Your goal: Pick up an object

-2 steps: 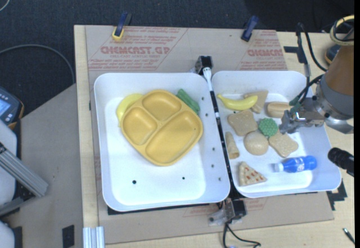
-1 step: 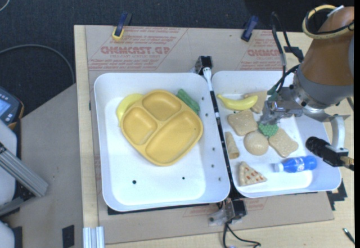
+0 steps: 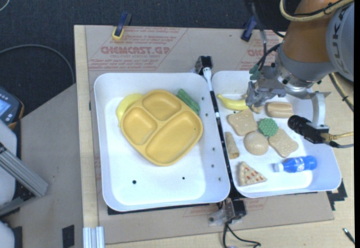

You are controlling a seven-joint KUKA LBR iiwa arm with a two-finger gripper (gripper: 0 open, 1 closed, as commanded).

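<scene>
My gripper (image 3: 254,100) hangs low over the back of the right bin (image 3: 332,176), just right of a yellow banana (image 3: 232,102) and left of a tan bread roll (image 3: 279,109). Below it lie a toast slice (image 3: 242,122), a green ridged piece (image 3: 268,126), a round beige bun (image 3: 256,143), a cracker (image 3: 283,142), a blue bottle (image 3: 295,165), a waffle wedge (image 3: 250,174) and a tan stick (image 3: 232,145). Nothing shows between the fingers.
The left bin (image 3: 112,174) holds a yellow divided tray (image 3: 162,126) lying over a yellow plate (image 3: 126,105), with a green item (image 3: 189,100) at its back right. A black cylinder (image 3: 304,129) sticks out from the arm over the right bin.
</scene>
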